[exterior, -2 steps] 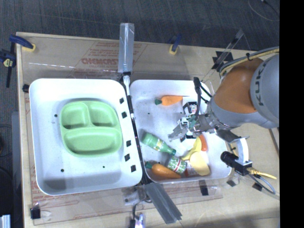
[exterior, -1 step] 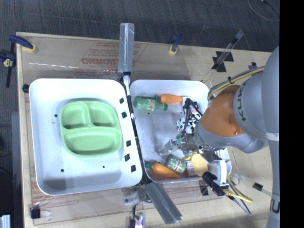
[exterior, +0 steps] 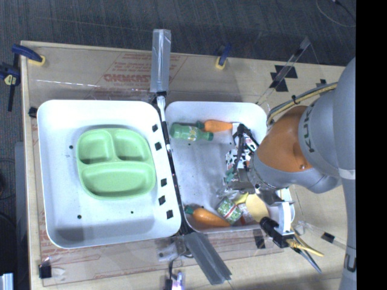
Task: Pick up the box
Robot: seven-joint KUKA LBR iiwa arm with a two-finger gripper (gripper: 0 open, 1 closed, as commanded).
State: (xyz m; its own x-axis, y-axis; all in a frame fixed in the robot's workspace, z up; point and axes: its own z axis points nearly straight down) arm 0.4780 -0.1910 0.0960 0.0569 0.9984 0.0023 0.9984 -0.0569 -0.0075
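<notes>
From above, the grey arm (exterior: 320, 144) with its orange band (exterior: 281, 147) reaches in from the right and hangs over the right side of the right bin (exterior: 193, 168). The gripper (exterior: 237, 183) is low in that bin, mostly hidden beneath the wrist, so how its tips are set cannot be told. The box (exterior: 240, 150), a small carton with black and white print, lies against the bin's right wall just under the orange band, touching or just beside the gripper body; whether it sits between the tips cannot be told.

Elsewhere in the right bin, a green bottle (exterior: 190, 132) lies along the top edge with 1 carrot (exterior: 217, 125) at its right end. A second carrot (exterior: 208, 217) lies at the bottom edge, beside a crumpled green packet (exterior: 228, 208) and a yellow item (exterior: 256, 207).

The left bin (exterior: 54, 162) holds a green 3-compartment plate (exterior: 115, 164). Both bins sit on a wooden bench (exterior: 199, 77) with clamps at its far edge, on dark carpet (exterior: 181, 11).
</notes>
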